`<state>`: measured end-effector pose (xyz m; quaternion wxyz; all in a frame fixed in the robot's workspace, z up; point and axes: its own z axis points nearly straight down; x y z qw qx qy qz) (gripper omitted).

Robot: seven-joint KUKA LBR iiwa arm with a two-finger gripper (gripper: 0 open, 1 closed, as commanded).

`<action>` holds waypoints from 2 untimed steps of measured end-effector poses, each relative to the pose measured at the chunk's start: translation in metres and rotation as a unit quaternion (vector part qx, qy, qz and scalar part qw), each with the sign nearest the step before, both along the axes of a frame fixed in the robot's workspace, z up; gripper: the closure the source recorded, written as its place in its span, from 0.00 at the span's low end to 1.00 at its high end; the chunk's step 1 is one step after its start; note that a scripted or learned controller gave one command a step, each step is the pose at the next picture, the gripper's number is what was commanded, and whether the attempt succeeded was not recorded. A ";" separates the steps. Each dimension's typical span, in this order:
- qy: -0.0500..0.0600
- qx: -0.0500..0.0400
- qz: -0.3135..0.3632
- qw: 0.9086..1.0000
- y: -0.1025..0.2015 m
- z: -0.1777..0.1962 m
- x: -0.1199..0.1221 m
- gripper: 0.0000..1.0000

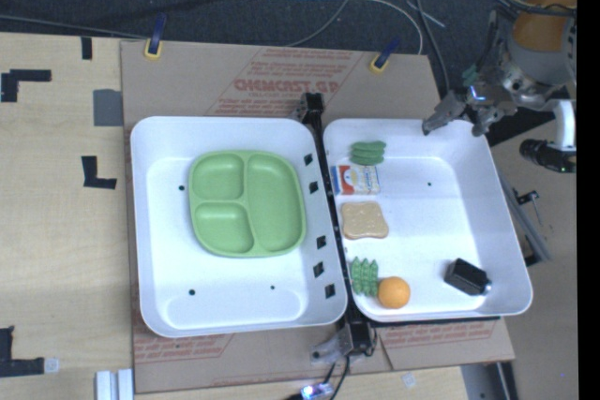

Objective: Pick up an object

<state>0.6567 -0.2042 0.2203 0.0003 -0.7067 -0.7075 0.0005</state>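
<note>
Above the right bin's (497,192) far right corner hangs the gripper (459,117), fingers spread wide, nothing between them. In that bin lie an orange (394,292), toast slice (364,220), small carton (357,180) and black block (467,277). A green divided plate (248,203) sits in the left bin (159,229).

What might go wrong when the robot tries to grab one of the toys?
The toy foods sit tight against the right bin's left wall: green vegetable, small carton, bread slice, leafy green and orange. The fingers may hit that wall or catch two neighbours. The orange may roll away. The gripper hangs at the far rim, so it has a long reach.
</note>
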 end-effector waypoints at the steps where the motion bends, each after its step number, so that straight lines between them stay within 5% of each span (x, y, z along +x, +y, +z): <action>1: 0.002 0.000 0.000 1.000 -0.004 -0.044 -0.001 0.00; 2: 0.003 0.000 0.000 1.000 -0.010 -0.107 -0.005 0.00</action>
